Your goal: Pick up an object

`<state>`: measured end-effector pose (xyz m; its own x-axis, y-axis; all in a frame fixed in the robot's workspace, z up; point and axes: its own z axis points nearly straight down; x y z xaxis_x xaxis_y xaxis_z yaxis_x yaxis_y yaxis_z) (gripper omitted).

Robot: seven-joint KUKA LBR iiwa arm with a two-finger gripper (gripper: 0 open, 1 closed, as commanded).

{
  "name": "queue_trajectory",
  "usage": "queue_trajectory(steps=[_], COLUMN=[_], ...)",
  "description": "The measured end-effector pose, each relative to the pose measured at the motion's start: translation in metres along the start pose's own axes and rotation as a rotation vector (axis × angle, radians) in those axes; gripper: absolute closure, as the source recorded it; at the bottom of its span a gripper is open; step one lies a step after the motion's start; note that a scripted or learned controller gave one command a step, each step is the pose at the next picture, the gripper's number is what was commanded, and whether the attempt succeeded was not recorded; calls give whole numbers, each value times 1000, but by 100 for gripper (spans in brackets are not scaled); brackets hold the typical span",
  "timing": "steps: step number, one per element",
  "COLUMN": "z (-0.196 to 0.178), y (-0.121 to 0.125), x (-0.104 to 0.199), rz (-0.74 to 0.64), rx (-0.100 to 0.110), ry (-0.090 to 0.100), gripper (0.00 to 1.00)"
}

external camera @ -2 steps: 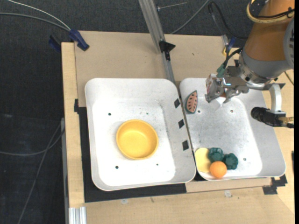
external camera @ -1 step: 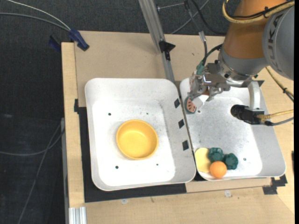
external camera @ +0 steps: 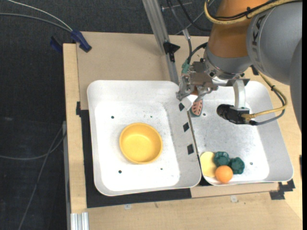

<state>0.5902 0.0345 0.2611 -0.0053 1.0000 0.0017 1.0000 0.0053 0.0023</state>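
Note:
My gripper hangs over the far left corner of the right bin, close to the divide between the bins. A small pink speckled piece, like a strawberry, sticks out below the fingertips, and the fingers are closed on its top. It looks lifted slightly off the bin floor. In the right bin's near left corner lie an orange ball, a dark green lumpy toy and a pale yellow piece, all well in front of the gripper.
A yellow bowl sits upright in the middle of the left bin. A slanted metal pole rises behind the bins. A black cable fitting hangs from the wrist over the right bin.

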Motion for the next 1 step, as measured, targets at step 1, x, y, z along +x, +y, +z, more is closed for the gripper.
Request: queue_trajectory(steps=[1], z=[12], y=[0], x=[63], rz=[-1], rx=[6], ry=[1], gripper=[100])
